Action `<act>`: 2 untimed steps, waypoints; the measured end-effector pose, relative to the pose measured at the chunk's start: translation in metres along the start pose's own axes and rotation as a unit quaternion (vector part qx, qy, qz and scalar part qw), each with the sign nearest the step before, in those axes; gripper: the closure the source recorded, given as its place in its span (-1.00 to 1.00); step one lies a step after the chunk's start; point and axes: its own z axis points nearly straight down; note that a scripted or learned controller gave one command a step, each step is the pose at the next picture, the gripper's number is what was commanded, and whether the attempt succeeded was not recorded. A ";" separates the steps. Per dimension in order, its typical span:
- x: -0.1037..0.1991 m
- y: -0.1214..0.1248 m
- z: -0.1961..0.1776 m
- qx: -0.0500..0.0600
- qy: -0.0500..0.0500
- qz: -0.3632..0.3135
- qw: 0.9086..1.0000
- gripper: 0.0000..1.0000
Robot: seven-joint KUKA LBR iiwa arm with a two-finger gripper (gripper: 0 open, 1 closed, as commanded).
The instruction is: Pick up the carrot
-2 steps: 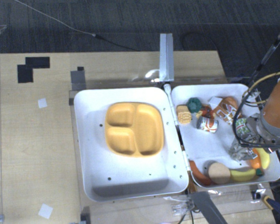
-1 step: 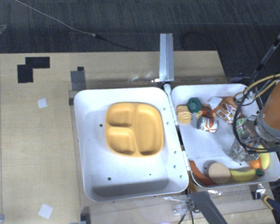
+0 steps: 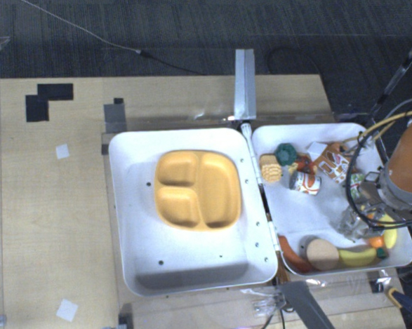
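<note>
Camera view puts the carrot [image 3: 375, 242] (a small orange stub, green at one end) in the right bin [image 3: 315, 209], near its front right corner, touching the banana [image 3: 358, 256]. Directly above it hangs the gripper [image 3: 356, 220]; its grip state I cannot tell.

Yellow three-compartment plastic tray [image 3: 196, 189] sits in the left white bin [image 3: 139, 270]. Grey arm's gripper [image 3: 356, 221] hangs low in the right white bin [image 3: 294, 210], small orange carrot [image 3: 375, 241] at its 5 o'clock beside a yellow banana [image 3: 358, 256].

No readable text or labels.
</note>
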 end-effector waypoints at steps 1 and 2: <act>-0.004 -0.002 -0.012 0.004 -0.004 -0.001 1.000 1.00; -0.002 -0.001 0.000 -0.003 0.001 -0.090 0.996 1.00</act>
